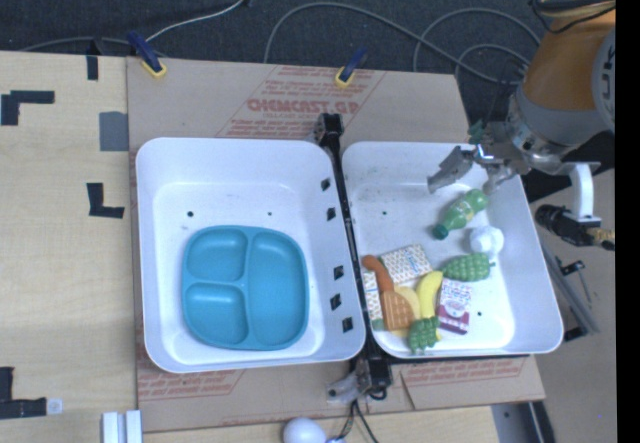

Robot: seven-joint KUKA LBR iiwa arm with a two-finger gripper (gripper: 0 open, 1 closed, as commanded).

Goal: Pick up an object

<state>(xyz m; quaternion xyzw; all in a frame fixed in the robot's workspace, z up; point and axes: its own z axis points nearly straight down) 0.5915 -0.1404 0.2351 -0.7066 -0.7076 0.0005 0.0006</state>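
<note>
The gripper, fingers spread wide with nothing between them, hangs over the upper part of the right bin, just above a green bottle. Below lie what may be a white ball, a green knobby piece, a banana and small packets. The left bin holds a blue divided plate.
</note>
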